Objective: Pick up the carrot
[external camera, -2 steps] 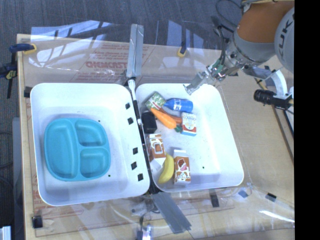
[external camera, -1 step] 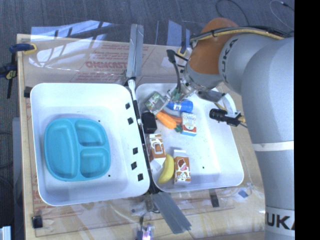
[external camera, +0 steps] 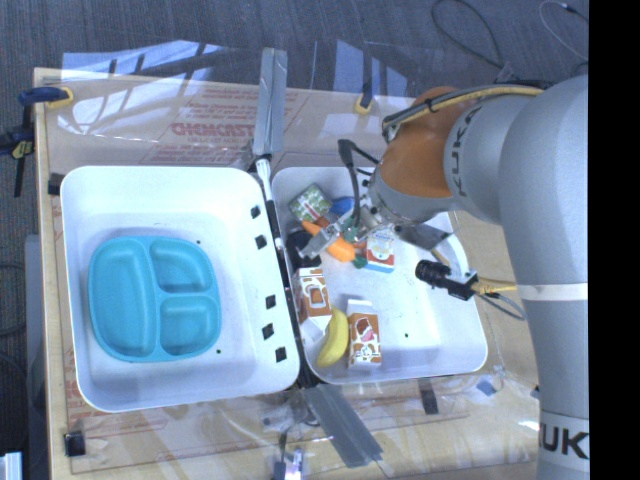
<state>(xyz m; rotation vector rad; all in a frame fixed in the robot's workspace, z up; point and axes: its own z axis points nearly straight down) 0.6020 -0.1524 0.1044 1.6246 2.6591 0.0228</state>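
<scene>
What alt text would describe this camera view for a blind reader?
A grey robot arm reaches into the right white bin, over an orange carrot among a banana and small cartons. The left bin holds a blue divided tray.

The grey arm [external camera: 530, 218] fills the right of the frame and bends toward the centre, its orange band [external camera: 420, 163] at upper middle. The gripper [external camera: 352, 230] points down, just left of the band.
</scene>
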